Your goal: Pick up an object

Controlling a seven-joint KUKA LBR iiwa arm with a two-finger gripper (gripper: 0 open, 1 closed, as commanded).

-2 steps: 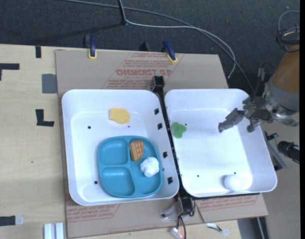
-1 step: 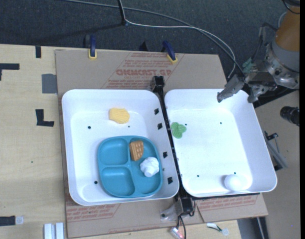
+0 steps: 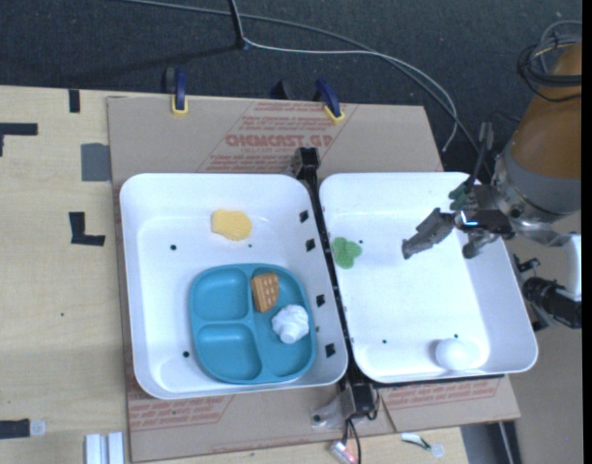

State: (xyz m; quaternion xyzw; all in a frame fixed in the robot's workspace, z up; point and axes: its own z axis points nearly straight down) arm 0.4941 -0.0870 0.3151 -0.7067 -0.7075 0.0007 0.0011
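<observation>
My gripper (image 3: 440, 248) hangs over the right bin (image 3: 489, 288), near its upper right part, and it is open with nothing between its dark fingers (image 3: 424, 236). A small green object (image 3: 346, 251) lies at the right bin's left wall, to the left of the gripper. A white ball (image 3: 458, 354) rests near that bin's front edge, below the gripper. In the left bin (image 3: 146, 259) lies a yellow lump (image 3: 231, 224). A blue divided tray (image 3: 219, 346) there holds a brown waffle-like piece (image 3: 265, 291) and a white crumpled object (image 3: 291, 324).
Both bins sit on a cardboard sheet (image 3: 267, 138) held by two clamps at the back. A black divider (image 3: 323, 259) runs between the bins. The orange-banded arm (image 3: 552, 133) reaches in from the right. Cables cross the dark floor behind.
</observation>
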